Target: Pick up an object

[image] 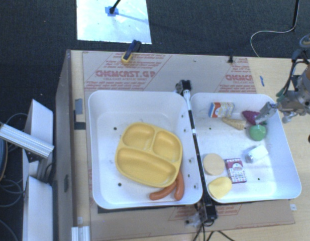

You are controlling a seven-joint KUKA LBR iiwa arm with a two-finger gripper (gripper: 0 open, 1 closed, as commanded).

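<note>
My gripper (278, 112) hangs over the right rim of the right bin (290, 177), its fingers spread with nothing between them. Just left of it lie a purple piece (250, 116) and a green ball (257, 132), the ball slightly below the nearer fingertip. Further left in that bin are a yellow corn-like piece (234, 123) and a small white carton (221, 109). A white scrap (255, 153), a tan disc (213, 163), a red box (236, 170) and a yellow lump (220, 187) lie toward the front.
The left bin (102, 134) holds a yellow divided plate (148, 153) and two sausages (168, 189) by its front wall. A black divider rail (193, 134) runs between the bins. The arm's body (303, 87) stands past the right bin's far corner.
</note>
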